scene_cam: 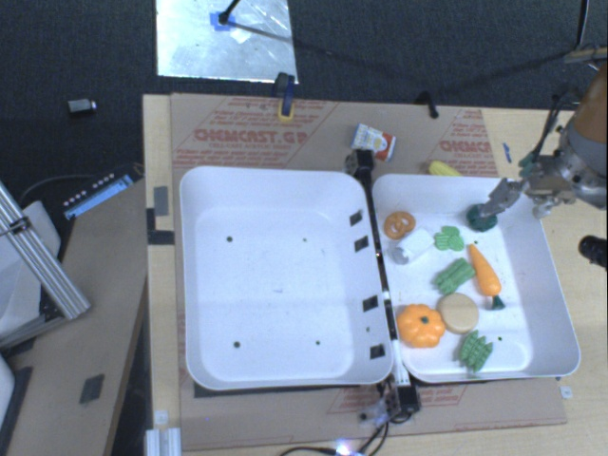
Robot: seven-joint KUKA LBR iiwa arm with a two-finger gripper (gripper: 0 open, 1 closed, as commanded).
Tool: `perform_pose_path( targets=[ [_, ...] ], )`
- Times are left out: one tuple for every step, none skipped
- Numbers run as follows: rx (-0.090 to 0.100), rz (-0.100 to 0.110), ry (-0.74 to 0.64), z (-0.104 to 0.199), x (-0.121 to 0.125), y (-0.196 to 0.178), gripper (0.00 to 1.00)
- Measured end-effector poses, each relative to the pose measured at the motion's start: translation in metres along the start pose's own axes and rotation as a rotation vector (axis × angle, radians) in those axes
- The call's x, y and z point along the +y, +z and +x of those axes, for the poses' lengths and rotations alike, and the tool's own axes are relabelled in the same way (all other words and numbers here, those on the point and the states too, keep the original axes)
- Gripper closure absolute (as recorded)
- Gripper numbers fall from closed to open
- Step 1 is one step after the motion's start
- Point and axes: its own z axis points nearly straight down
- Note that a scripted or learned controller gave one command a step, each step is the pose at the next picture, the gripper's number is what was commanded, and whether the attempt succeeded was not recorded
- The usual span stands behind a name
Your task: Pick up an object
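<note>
Writing: red print reading "CHEMCAST GP" on the brown sheet (249,133) under the bins, above the left bin; a second run of the same red print near the upper right corner is only partly legible.
Left bin (204,255): smooth white tray with rounded corners, centre-left of the frame, its floor bare apart from a few dark specks.
Right bin (541,255): same white tray, right of centre, touching the left bin along a line of black clips.
Gripper (499,200): grey metal, upper right of the frame, over the right bin's upper right corner; whether its fingers are spread or pressed together cannot be told.
Dark green object (482,219): rounded, just below the gripper tip, near the bin's top edge; contact unclear.
Carrot (484,271): orange, tapered, slanted near the right wall.
Pumpkin (420,325): orange, ribbed, beside the divider, next to a beige disc (458,312).
Pretzel (399,224): brown loop, upper left of the right bin.
Open room: bare floor along the right bin's lower right.
</note>
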Motion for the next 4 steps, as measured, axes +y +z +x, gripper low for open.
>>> perform_pose_path(
  targets=[
    [0.003, 0.007, 0.001, 0.011, -0.008, 0.119, 0.00],
    [0.000, -0.002, 0.000, 0.009, -0.006, 0.102, 1.00],
    [0.003, 0.001, -0.006, 0.068, -0.012, 0.086, 1.00],
    [-0.003, -0.016, -0.002, 0.053, 0.006, -0.058, 1.00]
  ],
)
